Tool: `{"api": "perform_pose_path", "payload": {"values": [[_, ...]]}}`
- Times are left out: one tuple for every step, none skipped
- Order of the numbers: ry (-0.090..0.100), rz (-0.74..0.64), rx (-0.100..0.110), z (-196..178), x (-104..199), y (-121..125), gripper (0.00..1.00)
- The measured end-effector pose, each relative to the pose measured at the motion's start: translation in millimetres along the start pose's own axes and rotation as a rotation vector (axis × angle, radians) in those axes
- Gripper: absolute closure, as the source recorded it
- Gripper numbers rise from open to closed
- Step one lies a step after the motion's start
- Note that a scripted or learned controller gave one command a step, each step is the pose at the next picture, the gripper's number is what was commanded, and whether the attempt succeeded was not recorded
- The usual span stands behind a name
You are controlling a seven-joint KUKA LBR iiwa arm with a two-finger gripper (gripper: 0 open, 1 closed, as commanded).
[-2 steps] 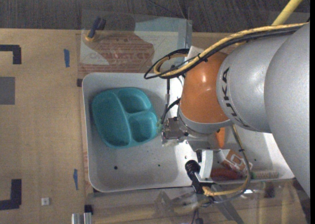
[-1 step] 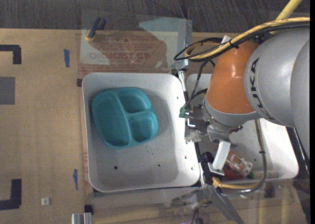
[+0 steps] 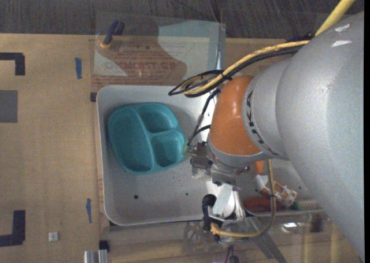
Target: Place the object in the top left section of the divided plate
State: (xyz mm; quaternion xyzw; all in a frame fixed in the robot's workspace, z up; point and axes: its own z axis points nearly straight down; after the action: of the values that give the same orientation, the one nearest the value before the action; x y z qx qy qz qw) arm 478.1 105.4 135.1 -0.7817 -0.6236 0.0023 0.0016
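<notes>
1. Jaw state: I cannot tell. The arm (image 3: 300, 94) and its orange band (image 3: 231, 118) cover the jaws from above, so I log no grasp as confirmed.

2. Target: the teal divided plate (image 3: 144, 137) lies in the left bin (image 3: 150, 198), towards that bin's far-left side. It has one large compartment along its left side and two smaller ones on its right. All three look bare.

3. Object location: not on the plate. My judgement is that it is either hidden under the wrist or among the small items to the right of the wrist, an orange-and-white packet (image 3: 281, 190) and a red piece (image 3: 260, 204). I cannot say which of these it is.

4. Governing relation: the plate lies to the view's left of the wrist, its right rim just beside the wrist's lower end. The candidate items lie on the opposite side. With a load confirmed, travel is leftward across the two small compartments.
</notes>
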Motion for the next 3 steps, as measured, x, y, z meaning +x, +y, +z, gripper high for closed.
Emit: {"api": "perform_pose_path", "payload": {"values": [[0.0,0.148,-0.003,-55,42,-10,1.0],[0.0,0.377,-0.003,-83,-8,2,1.0],[0.001,0.355,-0.003,-121,69,29,1.0]]}}
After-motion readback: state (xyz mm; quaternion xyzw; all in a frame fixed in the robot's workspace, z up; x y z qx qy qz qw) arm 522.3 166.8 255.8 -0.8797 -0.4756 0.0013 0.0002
